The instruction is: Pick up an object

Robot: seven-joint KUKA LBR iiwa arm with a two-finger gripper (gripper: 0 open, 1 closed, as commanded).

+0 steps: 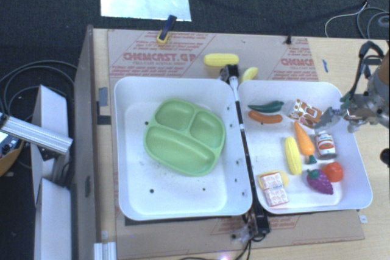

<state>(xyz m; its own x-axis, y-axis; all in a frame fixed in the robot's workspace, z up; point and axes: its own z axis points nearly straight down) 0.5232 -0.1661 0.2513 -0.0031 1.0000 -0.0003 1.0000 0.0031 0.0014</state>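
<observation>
And there's the gripper [334, 116] reaching in from the right over the right bin [350, 195], fingers spread with nothing between them, hanging just above a small can [325, 146] beside the carrot [304, 137]. Nearest us lie two cracker packs [274, 187], the grapes [320, 182] and a tomato [334, 172], then the corn [293, 154]. Farther back sit a sausage [265, 117] and a green pepper [266, 106], while the left bin [131, 192] holds a green divided plate [184, 136].

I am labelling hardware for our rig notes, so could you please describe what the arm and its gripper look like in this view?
At the view's right edge the gripper is a grey, metallic assembly with short, angular finger parts, over the right white bin. Above it there is a dark cable loop and a patch of orange on the arm. The rest is cropped, and no markings are legible.
</observation>
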